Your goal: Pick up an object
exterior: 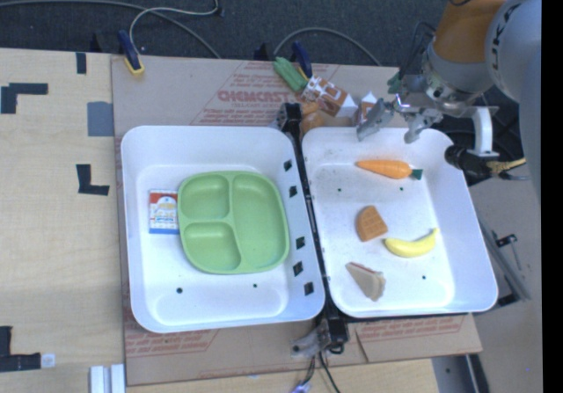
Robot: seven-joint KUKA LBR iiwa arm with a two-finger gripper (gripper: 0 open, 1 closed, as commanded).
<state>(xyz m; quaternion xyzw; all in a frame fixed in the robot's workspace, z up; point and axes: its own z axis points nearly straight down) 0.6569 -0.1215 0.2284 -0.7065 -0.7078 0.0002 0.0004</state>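
Carrot [383,169] lies just below the spread, empty end effector [396,121]; its tapered, rounded body could slip sideways from closing fingers.

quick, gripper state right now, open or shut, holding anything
Two-finger gripper: open, fingers spread, nothing between them. It hangs over the far rim of the right white bin, just above the orange carrot.

You're looking at a robotics lab: a cardboard-covered surface [237,101], two white bins [141,207] clamped together, loose cables [176,9], and toy food like a plastic carrot [384,169].
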